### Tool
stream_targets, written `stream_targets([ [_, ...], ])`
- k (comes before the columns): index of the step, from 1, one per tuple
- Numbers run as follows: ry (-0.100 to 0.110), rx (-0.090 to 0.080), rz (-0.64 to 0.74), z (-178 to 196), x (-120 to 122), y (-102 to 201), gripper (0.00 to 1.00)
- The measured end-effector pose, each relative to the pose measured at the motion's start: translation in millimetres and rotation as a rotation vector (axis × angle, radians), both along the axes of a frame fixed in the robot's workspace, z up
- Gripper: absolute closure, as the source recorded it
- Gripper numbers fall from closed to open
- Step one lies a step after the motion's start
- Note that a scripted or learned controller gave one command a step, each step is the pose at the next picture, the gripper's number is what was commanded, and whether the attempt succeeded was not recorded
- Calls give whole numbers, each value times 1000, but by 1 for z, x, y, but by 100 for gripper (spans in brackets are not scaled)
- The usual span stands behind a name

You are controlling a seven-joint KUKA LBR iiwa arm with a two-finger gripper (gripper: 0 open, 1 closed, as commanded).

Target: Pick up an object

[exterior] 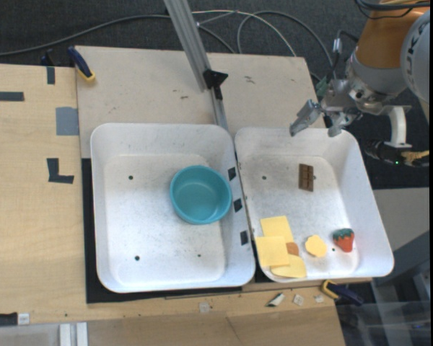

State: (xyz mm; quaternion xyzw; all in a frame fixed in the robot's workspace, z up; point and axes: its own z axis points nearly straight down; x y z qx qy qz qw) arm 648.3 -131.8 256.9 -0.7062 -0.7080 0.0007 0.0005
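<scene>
My gripper (319,122) hangs over the far rim of the right bin (366,193), its two grey fingers spread open with nothing between them. Below it, in the right bin, lies a small brown block (306,177). Near that bin's front edge sit pale yellow cheese-like slices (278,247), a small round yellow piece (316,246) and a red strawberry-like toy (344,239). A teal bowl (200,194) stands upright in the left bin (119,193).
A slanted metal post (195,42) rises behind the bins, ending at a black clamp near the seam between them. Cables run across the dark floor at the back. A blue-and-yellow clamp (81,64) sits at the board's far left corner.
</scene>
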Motion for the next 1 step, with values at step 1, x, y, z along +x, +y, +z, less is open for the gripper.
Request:
stream_targets([
  [1,0,0,0,0,0,0,0],
])
